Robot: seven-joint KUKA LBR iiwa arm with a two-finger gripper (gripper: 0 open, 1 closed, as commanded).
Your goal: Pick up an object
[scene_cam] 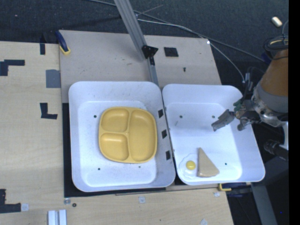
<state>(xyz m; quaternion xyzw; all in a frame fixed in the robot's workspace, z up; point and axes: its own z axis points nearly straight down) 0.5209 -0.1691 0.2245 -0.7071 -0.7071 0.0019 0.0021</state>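
In the right bin (pixel 234 95), near its front edge, a tan wedge-shaped piece (pixel 206 164) lies flat. Just to its left is a small white fried-egg toy with a yellow yolk (pixel 189 165), touching or nearly touching the wedge. My gripper (pixel 229 125) hangs over the right side of this bin, above and behind the wedge and apart from both pieces. Its two dark fingers are spread open and nothing is between them. A yellow divided plate (pixel 127 134) rests in the middle of the left bin (pixel 84 97).
The grey arm with its orange band (pixel 274 81) reaches in over the right bin's right rim. A slanted metal pole (pixel 133 25) and cables cross the bench behind the bins. The bins' walls meet in the middle.
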